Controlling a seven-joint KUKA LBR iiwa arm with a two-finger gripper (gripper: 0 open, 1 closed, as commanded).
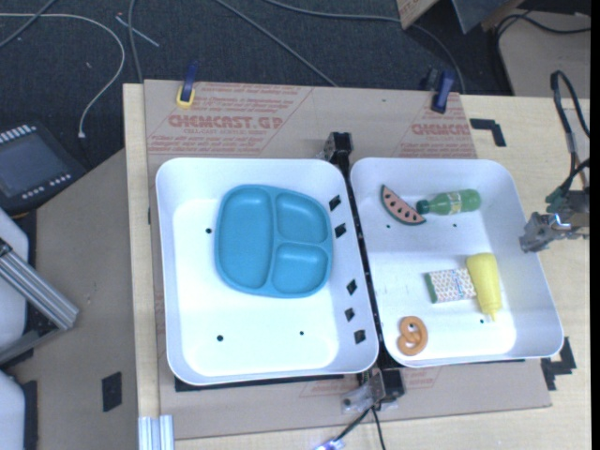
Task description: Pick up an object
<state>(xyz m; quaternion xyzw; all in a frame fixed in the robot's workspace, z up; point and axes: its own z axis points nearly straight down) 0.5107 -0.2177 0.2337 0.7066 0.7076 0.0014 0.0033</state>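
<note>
The right bin (525, 298) holds several small things. A watermelon slice (400, 206) lies at its back left, with a green bottle (450, 202) on its side just to the right. A yellow bottle (486, 283) lies toward the front right, and a pale patterned sponge-like block (449, 286) touches its left side. A brown pretzel-shaped piece (412, 335) sits near the front wall.
The left bin (187, 279) carries a blue divided plate (274, 240) in its back half. Black clips line the wall between the bins. A grey metal piece with cables (548, 225) stands just outside the right bin's right rim. Clamps hold the bench's back edge.
</note>
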